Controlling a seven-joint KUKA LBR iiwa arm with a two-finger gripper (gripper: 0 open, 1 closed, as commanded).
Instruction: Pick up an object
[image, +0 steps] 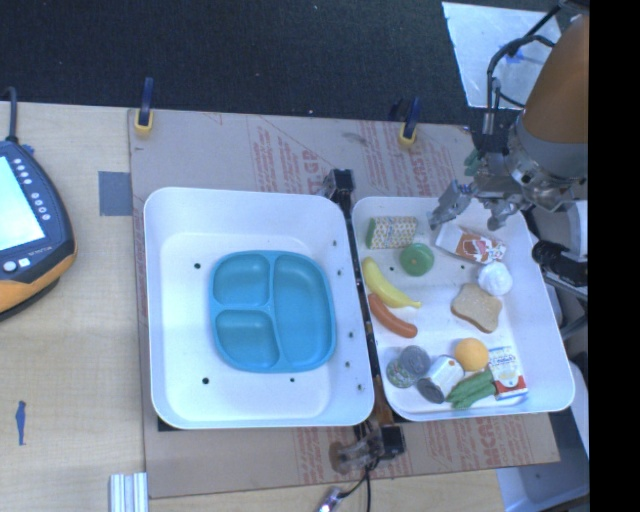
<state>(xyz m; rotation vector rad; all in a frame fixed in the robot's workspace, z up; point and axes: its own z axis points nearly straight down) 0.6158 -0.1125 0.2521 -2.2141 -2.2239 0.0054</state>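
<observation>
1. Right bin (545, 330) holds the candidate objects, all toy food and small packs: a green-and-tan packet (391, 232) at the back left, a green round fruit (417, 260) beside it, a red-and-white carton (480, 247) at the back right, and a white ball (494, 279) just in front of that carton.
2. Mid bin: yellow banana (388, 285) and orange-red sausage (393, 316) lie along the left wall, the sausage touching the banana's near end; a slice of bread (476, 307) sits to the right of them.
3. Front of bin: a grey round can (407, 366), a small grey-and-white item (440, 377), an orange (471, 354), a green vegetable (470, 388) and a red-and-white box (507, 372), crowded together.
4. Gripper (475, 207) hangs over the back right corner of this bin, fingers spread wide, nothing between them. One fingertip is above the bin's back rim, the other near the carton.
5. Left bin (160, 300) contains a blue three-compartment plate (272, 310), roughly centred.
6. Orange-and-grey control pendant (28, 230) lies on the bench at far left, well apart from both bins.
</observation>
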